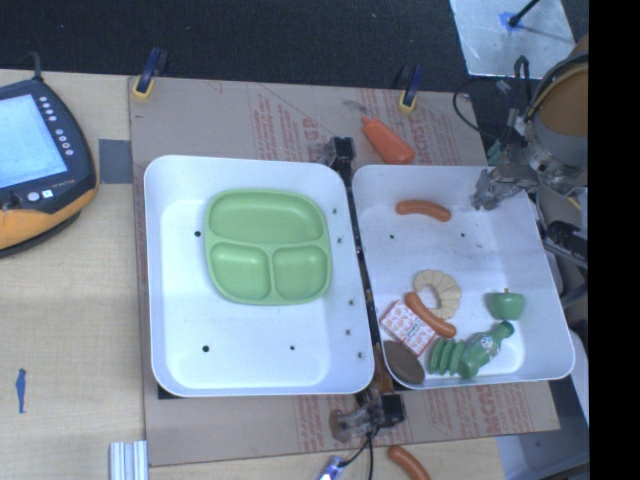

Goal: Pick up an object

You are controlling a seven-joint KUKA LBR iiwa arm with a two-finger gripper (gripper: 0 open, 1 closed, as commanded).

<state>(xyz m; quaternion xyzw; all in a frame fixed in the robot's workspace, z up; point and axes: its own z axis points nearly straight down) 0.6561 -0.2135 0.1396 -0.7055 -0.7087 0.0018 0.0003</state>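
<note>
- Near edge: a stray sausage (412,460) lies on the cardboard sheet (290,118), outside the bins.
- Right bin (545,268): toy food clustered at its near side, green bottle (480,348), sausage on the ring (430,314), lone sausage (423,209) farther back. Nothing lifted; task judged not started.
- Left bin (170,268): green divided plate (268,245).
- Claw (497,184) at right bin's far rim; open or closed: cannot tell.
- Far: wooden desk (60,308), teach pendant (40,163), dark floor (250,18).

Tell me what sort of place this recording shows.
Likely a robotics lab bench: two white bins clamped on cardboard, toy food such as a sausage, and a teach pendant beside them.
</note>
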